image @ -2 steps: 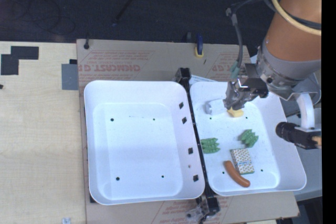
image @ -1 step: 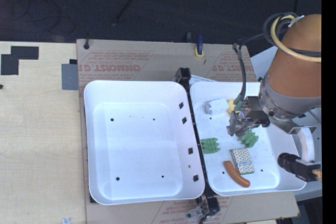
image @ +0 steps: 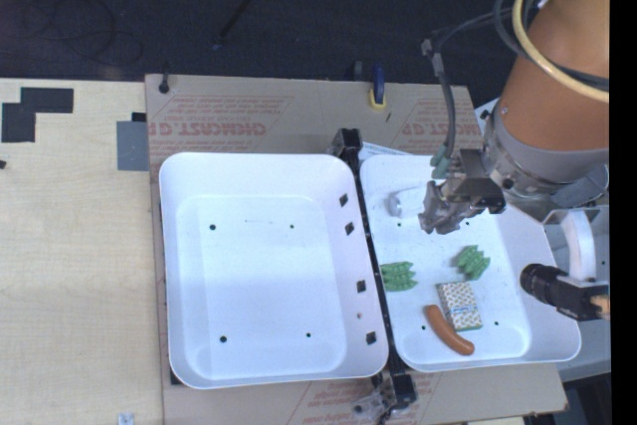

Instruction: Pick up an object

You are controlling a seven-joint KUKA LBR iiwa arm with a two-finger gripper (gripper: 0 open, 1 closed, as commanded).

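Note:
My gripper [image: 436, 219] hangs over the upper middle of the right bin [image: 503, 353], fingers pointing down. A small pale object [image: 395, 205] lies just left of it on the bin floor. Lower in the same bin lie a green toy [image: 398, 276] near the left wall, another green toy [image: 472, 261] to the right, a patterned small box [image: 459, 305], and an orange-red sausage-shaped piece [image: 448, 329] at the front. The fingertips are dark and blurred against the bin, and nothing clearly shows between them.
The left bin [image: 179, 214] sits beside the right one, split from it by a black-clipped divider [image: 360, 244]. The arm's orange-banded body [image: 557, 65] looms over the right bin's far right corner. A black cylindrical part [image: 549, 286] sits at the right rim.

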